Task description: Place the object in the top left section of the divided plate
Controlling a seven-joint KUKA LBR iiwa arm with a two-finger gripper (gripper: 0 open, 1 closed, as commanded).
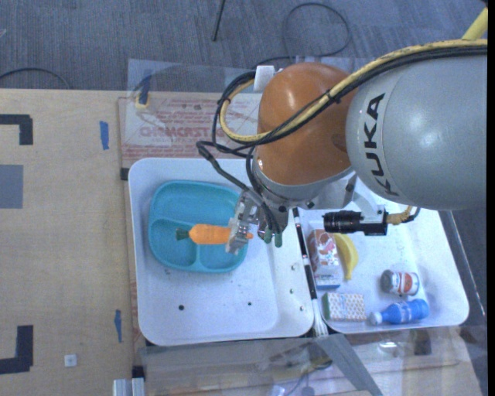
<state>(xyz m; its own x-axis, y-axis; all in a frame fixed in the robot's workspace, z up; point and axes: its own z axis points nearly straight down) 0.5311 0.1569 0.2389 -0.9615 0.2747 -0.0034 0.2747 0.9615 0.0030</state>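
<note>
The gripper [241, 236] is closed around the thick end of a toy carrot [207, 233], fingers pressed to either side. The carrot lies level over the teal divided plate [172, 207] in the left bin [209, 313], across the plate's central ridge.

A pale wooden bench [62, 232] marked with blue tape strips [104, 135] stands on grey carpet [116, 31] crossed by black cables [313, 19].

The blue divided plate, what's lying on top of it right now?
A toy carrot lies across the blue divided plate, its right end at the gripper. The gripper covers the plate's right edge.
</note>
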